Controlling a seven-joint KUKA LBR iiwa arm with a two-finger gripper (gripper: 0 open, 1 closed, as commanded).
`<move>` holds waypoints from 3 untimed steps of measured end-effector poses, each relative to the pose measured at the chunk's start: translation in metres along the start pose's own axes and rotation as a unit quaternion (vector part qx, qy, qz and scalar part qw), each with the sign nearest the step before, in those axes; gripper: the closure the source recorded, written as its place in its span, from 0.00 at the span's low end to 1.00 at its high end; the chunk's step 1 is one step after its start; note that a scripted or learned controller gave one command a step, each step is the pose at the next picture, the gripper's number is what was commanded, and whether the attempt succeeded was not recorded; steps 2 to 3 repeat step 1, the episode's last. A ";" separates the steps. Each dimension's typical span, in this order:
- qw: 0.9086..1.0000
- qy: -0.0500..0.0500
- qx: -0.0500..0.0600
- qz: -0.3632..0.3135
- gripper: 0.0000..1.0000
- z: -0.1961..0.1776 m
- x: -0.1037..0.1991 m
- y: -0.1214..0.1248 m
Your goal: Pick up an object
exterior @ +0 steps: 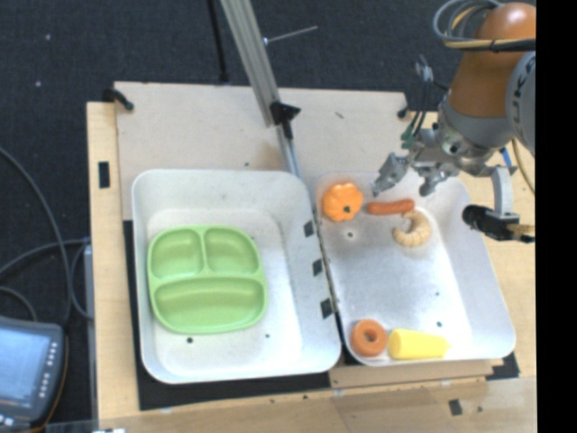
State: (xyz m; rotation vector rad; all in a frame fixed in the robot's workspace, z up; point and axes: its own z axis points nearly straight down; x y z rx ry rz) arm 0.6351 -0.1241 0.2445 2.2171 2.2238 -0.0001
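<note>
In the right-hand white bin [469, 305], upper part: a small orange pumpkin [342, 202] with a green stem, a thin red-orange sausage [390, 208] just to its right, and a pale curled croissant-like pastry [412, 232] just below that. At the bin's lower edge: an orange ring doughnut [369, 337] beside a yellow wedge [416, 344].

Left-hand bin [216, 183]: holds a green three-compartment tray [206, 278]. Both bins on a beige bench [194, 124] over dark carpet [108, 25]; slanted metal post [254, 52] at upper centre, cables and a screen corner at far left.

Gripper [407, 175] at upper right of the frame, above the sausage: fingers spread open, nothing between them, tips apart from the items below.
</note>
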 end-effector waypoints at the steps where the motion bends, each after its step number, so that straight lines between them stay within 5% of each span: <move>1: 1.000 0.000 0.002 -0.001 0.00 0.106 0.010 0.052; 3: 1.000 0.000 0.002 -0.001 0.00 0.106 0.010 0.052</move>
